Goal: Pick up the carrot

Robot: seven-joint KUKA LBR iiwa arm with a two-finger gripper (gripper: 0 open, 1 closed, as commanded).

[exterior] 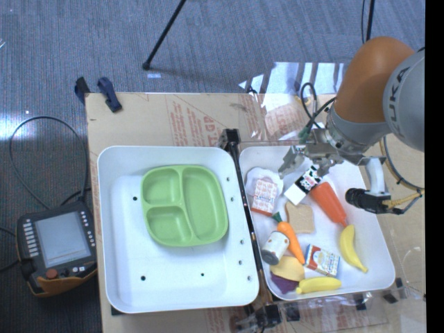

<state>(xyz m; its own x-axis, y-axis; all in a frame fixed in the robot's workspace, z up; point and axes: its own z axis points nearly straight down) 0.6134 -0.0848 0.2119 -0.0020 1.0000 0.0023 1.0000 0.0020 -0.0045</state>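
The carrot (291,238) lies in the right bin (383,255), a slim orange piece with a green tip at its upper end, running aslant from near the toast slice (300,218) down toward the juice carton (322,260); the hand (307,164) hangs above the upper part of that bin, well apart from the carrot, and grasps nothing that can be seen; whether it is spread or clenched cannot be told, since the wrist hides it. To do the step well, I judge the hand should travel toward the lower left of the bin, turn so it closes across the carrot's narrow width, and come down over its middle; the crowding is the chief trouble. A small cup-like piece (275,248) sits just beside the carrot on its left, the toast slice touches or nearly touches its upper end, and a purple piece (283,282) and a yellow wedge (290,269) lie at its lower end; a careless descent could pinch a neighbour instead. A larger orange cone (329,202) near the hand could be mistaken for the target. Two bananas (352,248) lie further off; the left bin (114,255) bears a green divided plate (184,205); both bins rest on the table (173,116).
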